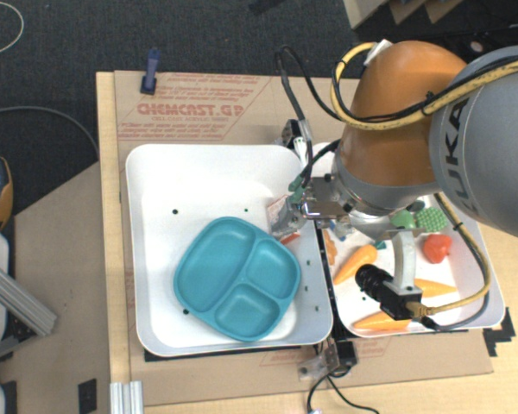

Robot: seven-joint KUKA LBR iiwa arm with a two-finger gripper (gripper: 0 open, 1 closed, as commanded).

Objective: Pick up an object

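Note:
A teal divided plate point(237, 279) lies in the left bin point(155, 231), towards its front. The right bin point(488, 296) holds an orange carrot point(354, 264), a second carrot point(378, 322), an orange wedge point(438, 286), a red fruit point(438, 247) and a green knobbly piece point(430, 218). The arm's orange band and grey wrist cover much of the right bin. My gripper point(285, 216) hangs over the right edge of the left bin, just above the plate's far right corner. A small red bit point(289, 238) shows right under it.
The bins stand on a cardboard sheet point(190, 106) with a blue clip point(150, 72) at its far left corner. Cables point(289, 76) run down to the wrist. A black fitting point(384, 290) with a yellow cable hangs over the right bin.

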